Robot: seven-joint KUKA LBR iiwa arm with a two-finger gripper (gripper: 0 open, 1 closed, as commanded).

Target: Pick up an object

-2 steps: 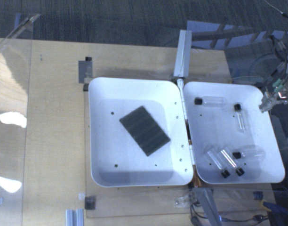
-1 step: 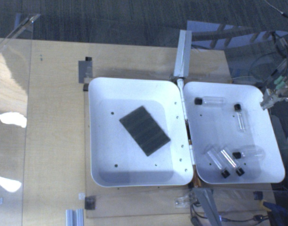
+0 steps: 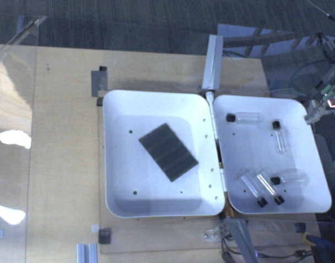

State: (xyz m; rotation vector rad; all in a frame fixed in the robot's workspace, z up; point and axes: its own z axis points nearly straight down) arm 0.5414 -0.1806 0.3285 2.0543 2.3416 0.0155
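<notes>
Nearest us, at the front of the right bin, we saw a cluster of clear plastic vials with black caps: two lay side by side at a slant, caps toward the front rim, and a third lay just beside them, its cap pointing left. Farther back in the same bin, one capped vial lay crosswise near the back wall, and another lay lengthwise, well apart from the front group. All looked smooth, cylindrical and see-through against the glossy white tray.

The left bin, equally shallow and rounded at its corners, held a dark grey rectangular pad with a fine ribbed texture, lying flat and turned diagonally near the middle.

Both bins sat touching on a pale wooden bench.

At the right edge, just beyond the right bin's back corner, we made out a small grey part of the arm; we could not tell the state of the gripper, nor whether it held anything.
</notes>
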